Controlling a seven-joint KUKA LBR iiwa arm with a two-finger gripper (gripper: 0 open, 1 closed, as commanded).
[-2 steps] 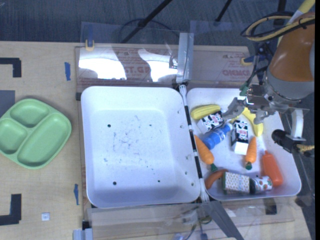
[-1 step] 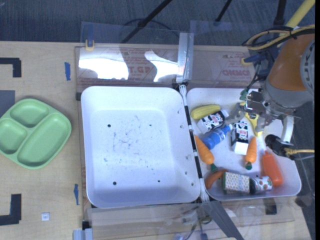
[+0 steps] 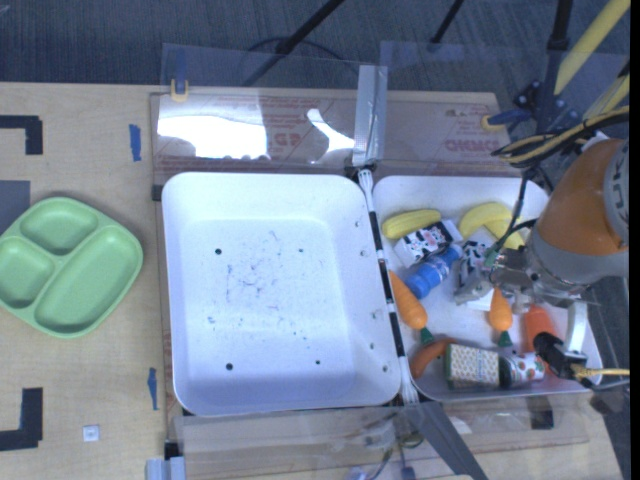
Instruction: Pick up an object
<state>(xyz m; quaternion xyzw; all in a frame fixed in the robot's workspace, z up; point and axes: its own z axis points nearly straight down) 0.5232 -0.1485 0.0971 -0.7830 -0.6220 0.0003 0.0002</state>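
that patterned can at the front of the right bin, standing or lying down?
Lying down. The can shows its long side, stretched left to right along the front wall of the right bin.

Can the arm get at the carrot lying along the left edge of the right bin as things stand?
Probably yes. The carrot lies uncovered on top, near the divider, with the blue bottle close beside it, which could crowd a grasp. The gripper hovers over the same bin.
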